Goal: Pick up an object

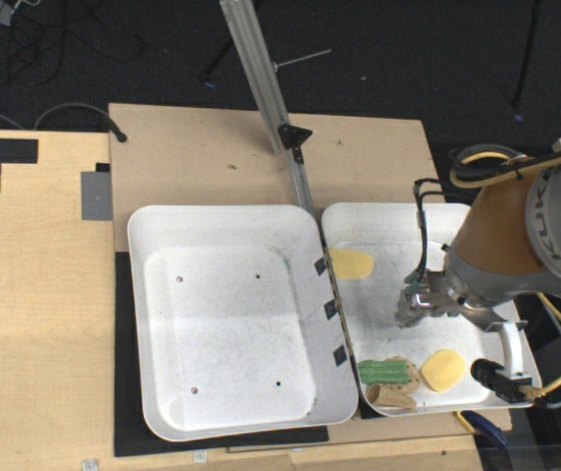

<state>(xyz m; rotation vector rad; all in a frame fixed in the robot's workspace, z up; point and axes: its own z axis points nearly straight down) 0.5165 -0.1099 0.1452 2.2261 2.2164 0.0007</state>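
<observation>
The fingers hang over the middle of the right bin; whether they are apart or together I cannot tell. Nothing shows between them. A yellow piece lies by the bin's left wall. Along the near wall lie a green object, a tan lump and a yellow round. The left bin sits alongside on the tabletop.

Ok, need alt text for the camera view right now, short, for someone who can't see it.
The arm's gripper is low in the right bin, apart from a yellow piece by the divider and a green item, tan item and second yellow piece at the near edge. The left bin sits alongside.
</observation>
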